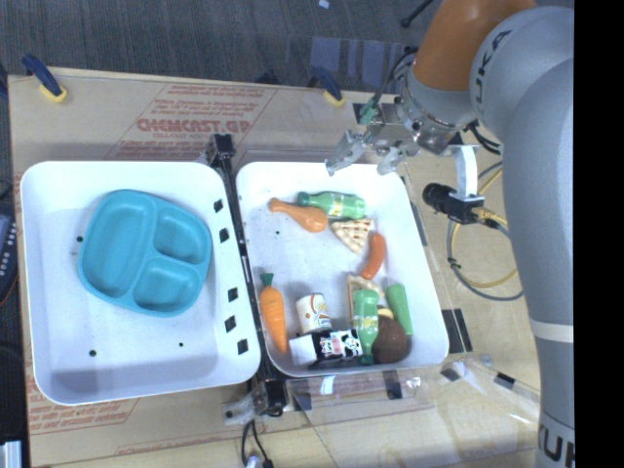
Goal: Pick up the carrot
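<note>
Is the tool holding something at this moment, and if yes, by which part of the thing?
Nothing is held. The tool hangs open above the far rim of the right bin, with nothing between its fingers. The carrot lies in that bin by its left wall.

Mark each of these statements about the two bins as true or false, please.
1. The carrot lies in the right bin, near its left wall. True.
2. The hand holds the carrot. False: it hangs over the bin's far edge with nothing between its fingers.
3. The blue plate is in the left bin. True.
4. The green bottle lies on the blue plate. False: it lies in the right bin, near its far wall.
5. The carrot's green top points toward the far side of the bin. True.
</note>
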`<action>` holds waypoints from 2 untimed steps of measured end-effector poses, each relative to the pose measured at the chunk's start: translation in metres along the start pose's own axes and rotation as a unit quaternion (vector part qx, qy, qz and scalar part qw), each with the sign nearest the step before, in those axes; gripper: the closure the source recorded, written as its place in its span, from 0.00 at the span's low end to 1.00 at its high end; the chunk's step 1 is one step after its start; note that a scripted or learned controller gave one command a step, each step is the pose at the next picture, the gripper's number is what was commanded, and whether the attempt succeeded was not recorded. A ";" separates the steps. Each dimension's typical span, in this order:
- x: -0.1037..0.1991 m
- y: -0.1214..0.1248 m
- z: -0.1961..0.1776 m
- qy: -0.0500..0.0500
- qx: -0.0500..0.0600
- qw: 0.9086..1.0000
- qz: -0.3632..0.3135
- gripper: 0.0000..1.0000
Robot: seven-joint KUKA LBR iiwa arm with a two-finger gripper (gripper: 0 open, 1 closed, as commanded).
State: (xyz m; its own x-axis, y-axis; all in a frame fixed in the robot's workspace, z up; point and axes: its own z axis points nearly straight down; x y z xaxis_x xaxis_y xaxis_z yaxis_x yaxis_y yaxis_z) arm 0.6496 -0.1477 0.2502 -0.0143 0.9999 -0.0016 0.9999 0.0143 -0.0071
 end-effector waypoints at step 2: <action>0.045 -0.003 0.161 0.001 0.004 0.999 -0.032 0.00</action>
State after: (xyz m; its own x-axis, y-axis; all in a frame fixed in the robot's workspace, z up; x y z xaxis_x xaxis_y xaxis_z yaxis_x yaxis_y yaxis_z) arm 0.6446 -0.1032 0.0890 -0.0791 0.9969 0.0009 0.9968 0.0791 -0.0146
